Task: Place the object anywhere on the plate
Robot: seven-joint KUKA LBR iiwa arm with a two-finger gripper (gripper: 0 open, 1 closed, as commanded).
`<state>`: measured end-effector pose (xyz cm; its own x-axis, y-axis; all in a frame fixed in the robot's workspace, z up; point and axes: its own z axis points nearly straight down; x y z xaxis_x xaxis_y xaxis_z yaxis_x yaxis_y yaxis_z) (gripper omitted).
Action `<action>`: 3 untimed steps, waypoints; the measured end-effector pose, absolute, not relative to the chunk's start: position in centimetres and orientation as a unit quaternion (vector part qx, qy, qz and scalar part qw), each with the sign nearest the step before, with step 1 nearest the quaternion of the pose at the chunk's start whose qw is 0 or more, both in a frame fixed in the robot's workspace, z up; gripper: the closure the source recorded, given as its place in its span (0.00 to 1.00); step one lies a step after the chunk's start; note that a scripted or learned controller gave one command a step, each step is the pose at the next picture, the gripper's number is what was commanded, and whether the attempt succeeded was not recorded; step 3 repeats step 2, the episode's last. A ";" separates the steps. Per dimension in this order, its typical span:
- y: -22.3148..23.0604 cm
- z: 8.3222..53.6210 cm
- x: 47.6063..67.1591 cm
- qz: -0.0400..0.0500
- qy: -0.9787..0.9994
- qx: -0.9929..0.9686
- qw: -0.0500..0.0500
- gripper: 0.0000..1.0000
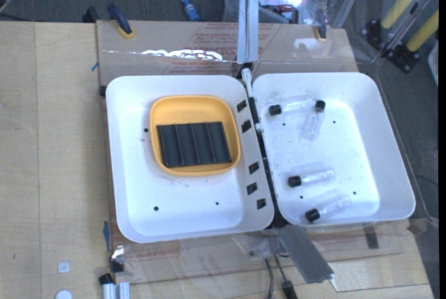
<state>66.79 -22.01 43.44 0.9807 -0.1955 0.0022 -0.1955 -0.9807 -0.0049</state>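
Right bin: four clear vials, likely plastic; yellow plate unloaded; gripper state you can't tell; pick first.

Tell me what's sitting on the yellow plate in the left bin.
A dark, ribbed rectangular insert lies flat on the yellow plate, covering most of its floor. Whatever is beneath that insert is hidden. The clear vials lie in the right bin.
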 end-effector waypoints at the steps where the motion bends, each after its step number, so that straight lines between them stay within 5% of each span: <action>1: -22.0 42.9 66.8 -0.001 0.098 -0.995 0.002 1.00; 3: -21.9 43.1 66.8 -0.001 0.097 -0.995 0.002 1.00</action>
